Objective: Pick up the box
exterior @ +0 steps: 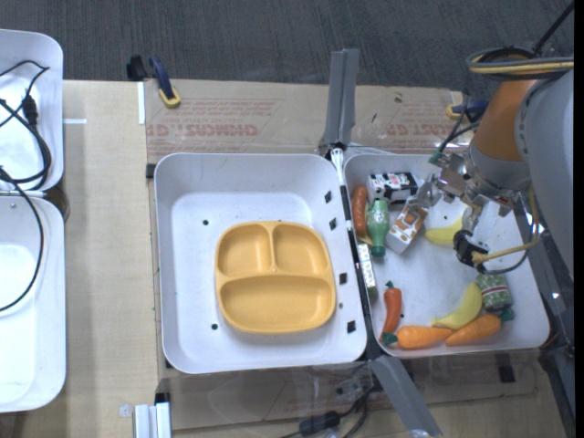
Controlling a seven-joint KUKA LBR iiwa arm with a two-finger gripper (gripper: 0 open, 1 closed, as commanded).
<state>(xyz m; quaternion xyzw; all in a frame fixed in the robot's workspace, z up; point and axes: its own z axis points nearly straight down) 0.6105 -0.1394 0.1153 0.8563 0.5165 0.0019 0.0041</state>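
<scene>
A small black-and-white box (pixel 394 185) lies at the back left of the right bin (pixel 534 336). Just in front of it a white carton with brown and orange print (pixel 406 228) lies tilted. My gripper (pixel 436 194) hangs low over the back of the right bin, right of the black-and-white box and just above the carton's upper end. The wrist hides whether it touches either one.
Left of the carton are a green bottle (pixel 378 229) and a red sausage (pixel 359 210). Bananas (pixel 444 236) (pixel 464 308), carrots (pixel 424 336) and a red pepper (pixel 392 307) fill the bin's front. A yellow divided plate (pixel 274 276) sits in the left bin (pixel 173 245).
</scene>
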